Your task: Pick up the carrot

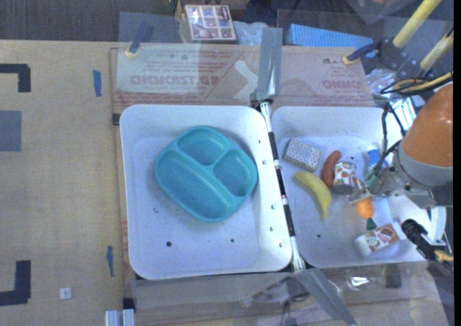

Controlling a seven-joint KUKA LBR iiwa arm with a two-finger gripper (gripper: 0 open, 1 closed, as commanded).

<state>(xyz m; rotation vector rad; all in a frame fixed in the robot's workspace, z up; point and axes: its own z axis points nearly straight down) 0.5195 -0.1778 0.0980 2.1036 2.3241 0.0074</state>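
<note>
carrot: small orange piece in the right bin, toward its 3 o'clock side, lying on the bin floor. A green bit sits just at its 6 o'clock.
gripper: directly at the carrot's 12 o'clock, tip touching or nearly touching it. Can't tell whether the claw is spread or clenched, the fingertips blur into the clutter. Carrot is not visibly between the fingers.
arm: comes in from 3 o'clock, orange band and grey wrist hang over the bin's right edge and hide that part of the floor.
small carton: white with red print, at the carrot's 11 o'clock, right against the gripper. Closest obstruction.
sausage: red, lies slanted just at 9 o'clock of the small carton, touching or nearly so.
banana: yellow, at the carrot's 9 o'clock, apart from it, curved along the bin floor.
grey box: speckled packet at 11 o'clock of the banana, near the bin's left wall.
second carton: white and red, on its side at the carrot's 5 o'clock, near it.
blue item: at 1 o'clock of the carrot, partly behind the gripper; kind unclear.
right bin: white, holds all of the above.
left bin: white, at 9 o'clock of the right bin, walls touching.
teal plate: three compartments, centred in the left bin, well apart from the carrot.
</note>
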